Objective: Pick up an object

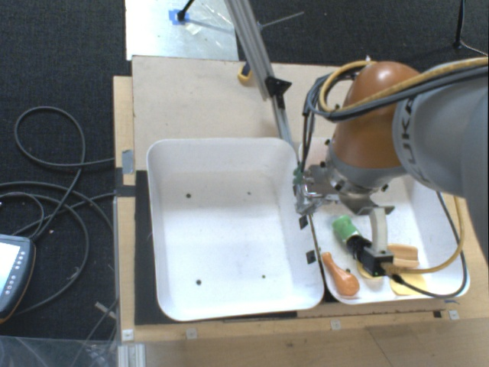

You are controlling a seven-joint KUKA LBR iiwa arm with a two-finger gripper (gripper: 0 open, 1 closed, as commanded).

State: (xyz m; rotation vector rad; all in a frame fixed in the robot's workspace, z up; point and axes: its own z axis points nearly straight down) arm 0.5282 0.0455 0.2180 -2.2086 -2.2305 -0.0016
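The arm (447, 125) is a thick, smooth grey tube with black letters on its side, "KU" being the legible part. Beyond it is a glossy orange dome (374, 105), rounded like a helmet. Yellow and black cables (330, 90) loop over and beside the dome in a bundle. Under the orange sits a silver-grey wrist ring (359, 176), and below that the pale metal tool (367, 216).

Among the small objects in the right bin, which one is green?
The small rounded green object, farthest back; the pear-shaped object is orange, the rectangular block tan.
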